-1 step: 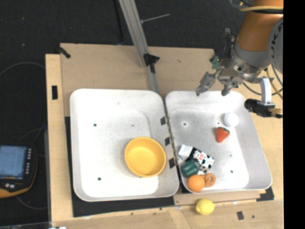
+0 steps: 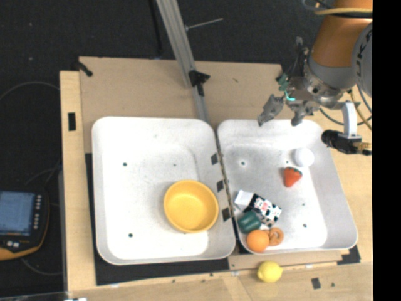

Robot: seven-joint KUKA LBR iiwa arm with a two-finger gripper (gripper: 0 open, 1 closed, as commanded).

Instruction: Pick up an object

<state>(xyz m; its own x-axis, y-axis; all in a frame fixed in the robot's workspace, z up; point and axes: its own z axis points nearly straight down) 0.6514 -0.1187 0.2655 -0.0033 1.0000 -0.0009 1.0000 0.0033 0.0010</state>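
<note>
Far left of the yellow bowl, off the bench, a handheld pendant with a lit screen lies on the dark floor. Bowl itself sits upright in the left bin, toward that bin's lower right corner. Up and slightly right of the bowl, a grey metal rail slants down to the gap between the bins. Right of the bowl, across the divider, the right bin has a cluster in its lower left corner: white carton, black-and-white patterned box, dark green item, orange ball and a small orange-brown piece, all touching or just beside each other. Below-right of the bowl, outside the bins, a lemon rests on the bench. Farther right of the bowl, a red strawberry-like item lies just under a white ball. Up-right of the bowl, the gripper hovers over the right bin's top edge, fingers spread apart, nothing between them, well apart from every object.
</note>
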